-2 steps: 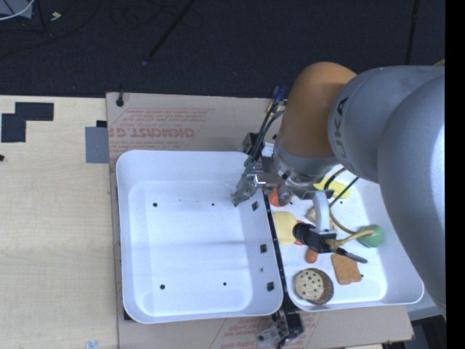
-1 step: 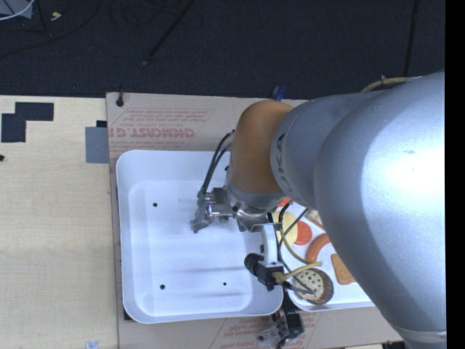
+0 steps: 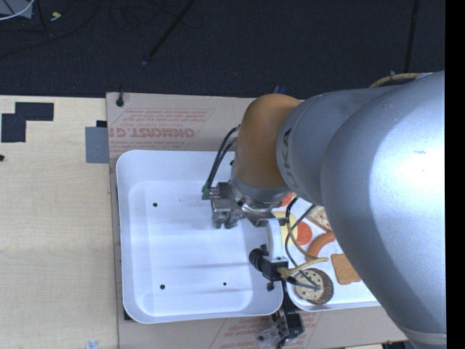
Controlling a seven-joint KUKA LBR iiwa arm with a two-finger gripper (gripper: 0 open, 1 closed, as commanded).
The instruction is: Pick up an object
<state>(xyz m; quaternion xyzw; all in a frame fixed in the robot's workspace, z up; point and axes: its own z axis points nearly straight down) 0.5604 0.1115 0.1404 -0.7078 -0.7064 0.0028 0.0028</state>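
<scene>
The broad grey arm with its orange band covers the right of the pale wooden desk and hides much of the shallow white right-hand bin. That is the first hazard, since whatever lies under it cannot be judged. The shallow white left-hand bin lies in plain view, and the grey metal pincer hangs above its right half, with bare white floor beneath. Whether the pincer is wide or narrow I cannot tell, as the wrist masks it from above.

The things worth taking all lie in the right-hand bin, close together near its left rim: a round brown disc, a flat tan piece and a small red-orange piece, possibly toy food. A descent where the pincer hangs now would likely close on nothing. Moved across, it could snag the rims between the two bins. Because the pieces lie flat and close together, it may slip off one or nudge its neighbour aside
</scene>
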